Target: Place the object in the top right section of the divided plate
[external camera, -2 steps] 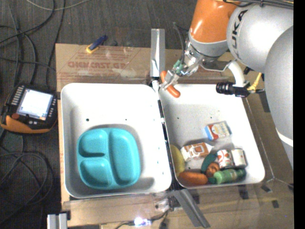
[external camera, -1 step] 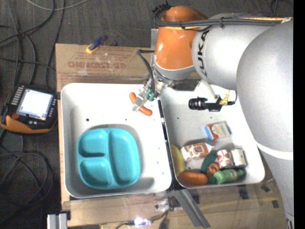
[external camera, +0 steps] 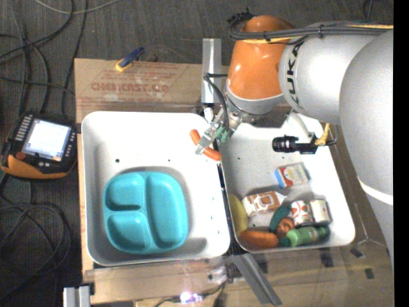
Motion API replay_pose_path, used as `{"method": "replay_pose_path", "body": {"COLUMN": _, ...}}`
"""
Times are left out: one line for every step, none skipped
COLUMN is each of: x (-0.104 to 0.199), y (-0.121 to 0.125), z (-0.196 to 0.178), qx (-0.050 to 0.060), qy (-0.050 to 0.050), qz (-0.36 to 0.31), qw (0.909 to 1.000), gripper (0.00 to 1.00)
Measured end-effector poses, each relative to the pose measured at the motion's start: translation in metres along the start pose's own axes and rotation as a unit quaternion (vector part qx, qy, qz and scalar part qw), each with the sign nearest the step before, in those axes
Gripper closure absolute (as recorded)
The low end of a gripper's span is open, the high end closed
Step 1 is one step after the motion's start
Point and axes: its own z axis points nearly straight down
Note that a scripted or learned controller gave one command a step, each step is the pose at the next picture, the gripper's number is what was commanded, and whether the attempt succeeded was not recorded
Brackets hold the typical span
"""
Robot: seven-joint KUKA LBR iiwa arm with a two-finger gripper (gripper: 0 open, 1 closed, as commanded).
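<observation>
Arm (external camera: pixel 332 69) reaches in from the right; its orange wrist band sits above the divider between the two bins. The jaws (external camera: pixel 209 139) hang over the top right corner of the left bin (external camera: pixel 96 133), close to the shared wall.

A small carrot (external camera: pixel 203 144) lies right at the jaws. Its orange body shows on both sides of the fingertips, one end up-left at the bin floor side, the other down-right toward the divider. Long axis runs diagonally, upper left to lower right. The jaws appear clenched on the carrot near its middle, the metal tips crossing it.

The plate (external camera: pixel 147 211), teal and divided into three sections, lies in the lower part of the left bin, well apart from the carrot. The carrot is above and right of it, not over any section.

The right bin (external camera: pixel 255 165) holds a cluster along its lower edge: a small carton (external camera: pixel 291 174), a box (external camera: pixel 263 203), a can (external camera: pixel 311 211), a green bottle (external camera: pixel 305 235), a sausage (external camera: pixel 258 238), a yellow piece at the left wall.

A pendant (external camera: pixel 39 144) with a lit screen rests on the floor left of the desk.
</observation>
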Motion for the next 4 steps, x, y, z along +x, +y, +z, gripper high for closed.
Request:
{"method": "replay_pose_path", "body": {"x": 0.011, "y": 0.066, "z": 0.000, "qx": 0.000, "qy": 0.000, "qz": 0.027, "qw": 0.9996, "gripper": 1.00}}
{"method": "replay_pose_path", "body": {"x": 0.069, "y": 0.087, "z": 0.094, "qx": -0.004, "qy": -0.003, "qz": 0.019, "qw": 0.9998, "gripper": 1.00}}
{"method": "replay_pose_path", "body": {"x": 0.103, "y": 0.133, "z": -0.012, "qx": 0.000, "qy": 0.000, "qz": -0.186, "qw": 0.9826, "gripper": 1.00}}
{"method": "replay_pose_path", "body": {"x": 0.169, "y": 0.106, "z": -0.003, "qx": 0.000, "qy": 0.001, "qz": -0.070, "qw": 0.9976, "gripper": 1.00}}
